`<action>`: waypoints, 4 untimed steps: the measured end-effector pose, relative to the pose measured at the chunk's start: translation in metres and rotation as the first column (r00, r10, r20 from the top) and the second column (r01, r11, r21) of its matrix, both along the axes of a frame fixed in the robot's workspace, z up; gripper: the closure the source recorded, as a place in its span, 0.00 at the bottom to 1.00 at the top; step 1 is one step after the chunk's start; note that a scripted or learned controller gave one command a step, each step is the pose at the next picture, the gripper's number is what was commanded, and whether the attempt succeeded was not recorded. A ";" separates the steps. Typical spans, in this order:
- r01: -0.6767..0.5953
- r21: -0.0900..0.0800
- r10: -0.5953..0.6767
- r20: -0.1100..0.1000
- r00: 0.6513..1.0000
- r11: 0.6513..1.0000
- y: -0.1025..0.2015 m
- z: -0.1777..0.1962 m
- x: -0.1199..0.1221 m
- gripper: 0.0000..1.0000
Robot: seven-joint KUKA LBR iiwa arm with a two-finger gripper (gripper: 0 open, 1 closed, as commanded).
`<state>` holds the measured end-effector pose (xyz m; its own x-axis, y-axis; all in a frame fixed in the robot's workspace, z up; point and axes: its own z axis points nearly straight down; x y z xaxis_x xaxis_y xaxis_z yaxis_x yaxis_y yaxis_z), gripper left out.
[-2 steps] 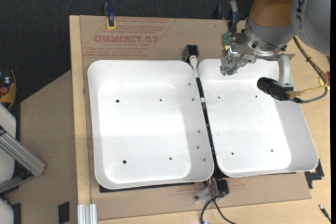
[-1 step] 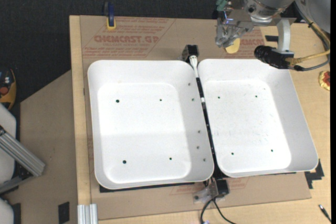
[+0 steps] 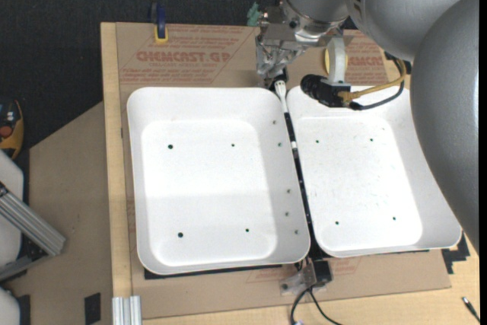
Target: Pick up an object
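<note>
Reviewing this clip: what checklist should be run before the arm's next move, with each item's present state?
1. Gripper above a bin floor: not ok; it sits at the far end of the seam between the bins.
2. Pickable object in left bin: not ok; bare floor.
3. Pickable object in right bin: cannot tell; arm covers its right side.
4. Grasp state: cannot tell.

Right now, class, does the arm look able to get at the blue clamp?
Probably yes: the gripper hangs over the same far strip of board as the clamp, with only bare board between them.
</note>
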<state>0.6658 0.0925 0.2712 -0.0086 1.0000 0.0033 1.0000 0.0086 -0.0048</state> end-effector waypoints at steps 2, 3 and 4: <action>0.001 -0.002 -0.001 -0.009 1.000 1.000 0.063 -0.069 -0.045 1.00; 0.011 -0.002 -0.011 0.015 1.000 1.000 0.027 0.019 -0.040 1.00; 0.003 -0.002 -0.003 0.001 1.000 1.000 0.093 -0.048 -0.019 1.00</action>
